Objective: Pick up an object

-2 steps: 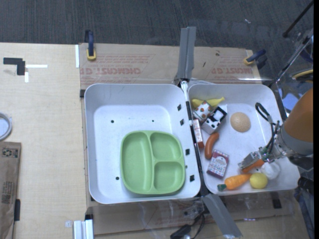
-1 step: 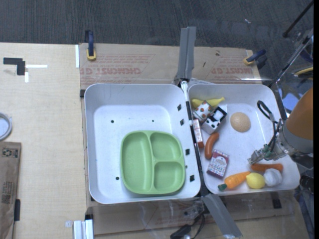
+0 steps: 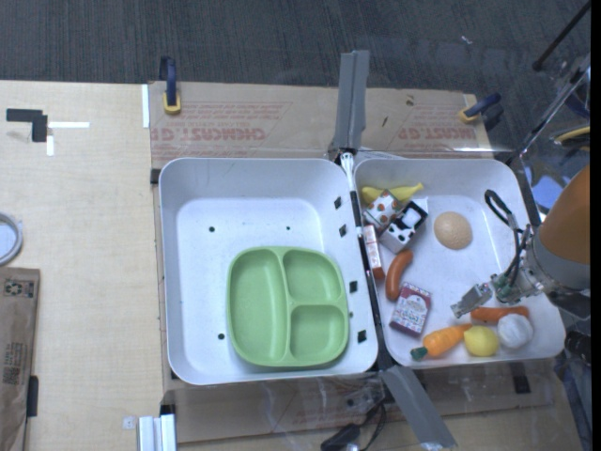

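My gripper (image 3: 474, 299) reaches in from the right and hangs low over the front right part of the right bin (image 3: 441, 172). Just below it lie an orange-red piece (image 3: 488, 315), a white ball (image 3: 515, 330), a yellow lemon (image 3: 481, 342) and a carrot (image 3: 441, 339). To its left are a small red box (image 3: 410, 309) and a red sausage (image 3: 398, 272). A tan egg (image 3: 453, 230) lies further back. At the bin's back left, a black-and-white toy (image 3: 406, 222) sits beside a yellow banana (image 3: 390, 195). I see nothing held in the gripper.
The left bin (image 3: 188, 252) holds a green divided plate (image 3: 286, 306). A ridge (image 3: 362, 252) separates the two bins. Clamps (image 3: 169, 97) stand at the bench's back edge, and a tape roll (image 3: 5, 241) lies at the far left.
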`<act>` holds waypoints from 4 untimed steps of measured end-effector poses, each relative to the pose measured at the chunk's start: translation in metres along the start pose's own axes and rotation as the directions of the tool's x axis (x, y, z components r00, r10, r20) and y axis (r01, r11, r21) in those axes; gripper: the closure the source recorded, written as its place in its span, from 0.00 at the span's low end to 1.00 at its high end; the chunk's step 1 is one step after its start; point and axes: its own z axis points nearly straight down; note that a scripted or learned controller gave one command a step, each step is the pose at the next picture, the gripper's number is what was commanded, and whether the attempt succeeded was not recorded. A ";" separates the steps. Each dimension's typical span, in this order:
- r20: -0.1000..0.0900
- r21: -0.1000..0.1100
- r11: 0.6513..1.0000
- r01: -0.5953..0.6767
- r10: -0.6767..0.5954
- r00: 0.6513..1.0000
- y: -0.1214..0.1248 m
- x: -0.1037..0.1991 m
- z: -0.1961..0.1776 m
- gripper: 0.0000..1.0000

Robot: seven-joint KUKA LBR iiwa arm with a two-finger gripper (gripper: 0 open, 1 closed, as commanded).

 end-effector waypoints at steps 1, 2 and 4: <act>0.001 -0.001 1.000 -0.003 0.003 1.000 0.001 -0.001 -0.009 1.00; 0.001 0.000 0.964 -0.265 0.265 0.964 -0.003 -0.010 -0.078 1.00; 0.003 0.002 0.935 -0.354 0.354 0.935 0.080 0.036 -0.256 1.00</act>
